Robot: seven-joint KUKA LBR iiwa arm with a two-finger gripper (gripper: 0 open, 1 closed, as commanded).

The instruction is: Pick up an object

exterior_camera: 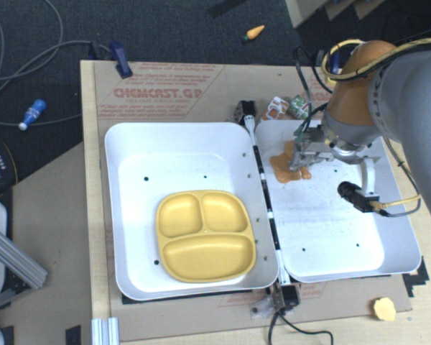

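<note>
The pincer (299, 158) hangs low over the far left corner of the right bin (345, 250), its metal tips pointing down onto a flat brown object (284, 167) that lies on the bin floor just beneath and a little to the left of it; whether the pincer is apart, together or clamped on that object cannot be told, since the wrist and its fittings hide the gap. Directly behind the pincer rises the orange band (355, 85) of the arm, with the grey arm (413, 99) running off to the right. Just beyond the pincer, on the bench outside the bin's far edge, sit small crumpled packets (287, 107). Well to the left of the pincer and nearer the camera, the left bin (129, 157) holds a yellow divided plate (205, 236). Far to the near right of the pincer, a small yellow piece (383, 308) lies on the bench
</note>
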